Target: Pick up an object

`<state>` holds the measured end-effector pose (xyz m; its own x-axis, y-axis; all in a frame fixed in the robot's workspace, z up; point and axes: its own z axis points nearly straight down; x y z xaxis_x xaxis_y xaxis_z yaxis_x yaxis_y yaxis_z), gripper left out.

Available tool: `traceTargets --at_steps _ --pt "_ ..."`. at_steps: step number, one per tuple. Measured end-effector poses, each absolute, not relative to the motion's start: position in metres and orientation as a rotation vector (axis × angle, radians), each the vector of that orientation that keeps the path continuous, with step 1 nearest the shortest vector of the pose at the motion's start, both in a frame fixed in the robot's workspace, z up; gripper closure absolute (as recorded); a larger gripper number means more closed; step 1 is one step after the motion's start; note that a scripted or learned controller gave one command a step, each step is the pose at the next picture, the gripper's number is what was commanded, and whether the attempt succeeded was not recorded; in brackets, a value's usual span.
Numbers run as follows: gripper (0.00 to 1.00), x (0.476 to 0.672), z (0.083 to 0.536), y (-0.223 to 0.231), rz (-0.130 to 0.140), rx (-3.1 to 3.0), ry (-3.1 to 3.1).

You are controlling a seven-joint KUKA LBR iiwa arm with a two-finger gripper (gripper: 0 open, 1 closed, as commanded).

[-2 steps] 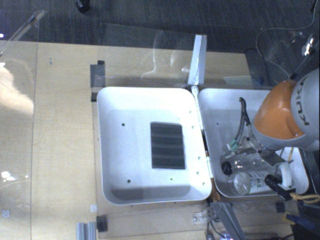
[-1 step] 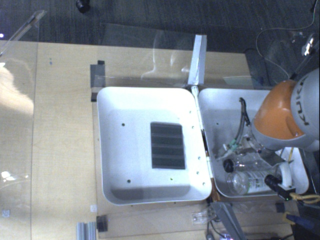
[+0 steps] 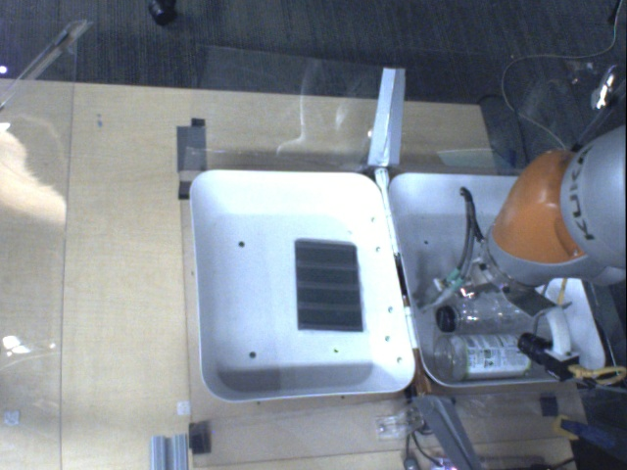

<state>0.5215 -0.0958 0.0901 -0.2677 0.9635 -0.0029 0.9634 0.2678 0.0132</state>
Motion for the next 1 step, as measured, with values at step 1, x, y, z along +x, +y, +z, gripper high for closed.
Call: traceTargets --at_steps 1 --pt "1.0 0.5247 0.1028 -0.0953 0.022 1.887 2.487"
